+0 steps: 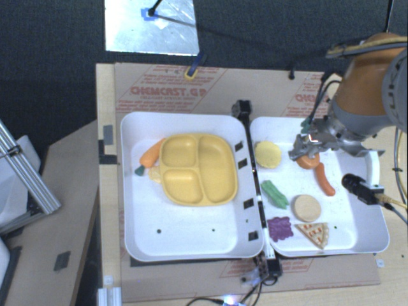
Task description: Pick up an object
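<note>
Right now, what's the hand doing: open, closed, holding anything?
Hand: cannot be told; it sits low in the right bin, at the orange hot dog.

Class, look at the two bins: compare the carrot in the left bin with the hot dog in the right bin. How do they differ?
The carrot has a green tip and tapers; the hot dog is reddish orange all along, with rounded ends. The carrot lies against the yellow tray; the hot dog lies on the bin floor, its upper end under the gripper. Both are long toy foods, lying slantwise.
</note>
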Robot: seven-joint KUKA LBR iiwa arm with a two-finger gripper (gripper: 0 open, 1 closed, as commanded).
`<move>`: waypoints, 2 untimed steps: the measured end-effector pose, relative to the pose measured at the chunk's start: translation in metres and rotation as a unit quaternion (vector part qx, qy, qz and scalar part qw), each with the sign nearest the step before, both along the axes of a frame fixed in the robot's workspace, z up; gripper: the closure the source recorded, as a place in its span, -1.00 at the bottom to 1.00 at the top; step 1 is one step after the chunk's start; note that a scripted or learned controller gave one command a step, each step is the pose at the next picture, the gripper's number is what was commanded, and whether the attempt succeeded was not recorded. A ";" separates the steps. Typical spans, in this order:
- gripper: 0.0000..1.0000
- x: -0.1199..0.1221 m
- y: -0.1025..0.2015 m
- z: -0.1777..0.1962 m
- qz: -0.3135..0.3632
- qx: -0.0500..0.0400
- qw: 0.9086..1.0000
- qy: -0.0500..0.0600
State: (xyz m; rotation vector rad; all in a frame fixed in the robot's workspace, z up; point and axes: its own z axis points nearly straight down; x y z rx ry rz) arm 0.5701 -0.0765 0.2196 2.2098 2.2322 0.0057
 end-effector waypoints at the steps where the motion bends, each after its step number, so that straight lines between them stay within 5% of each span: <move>1: 1.00 0.001 0.046 0.004 0.000 0.000 1.000 0.000; 2: 1.00 0.023 0.100 0.001 0.000 0.000 1.000 0.000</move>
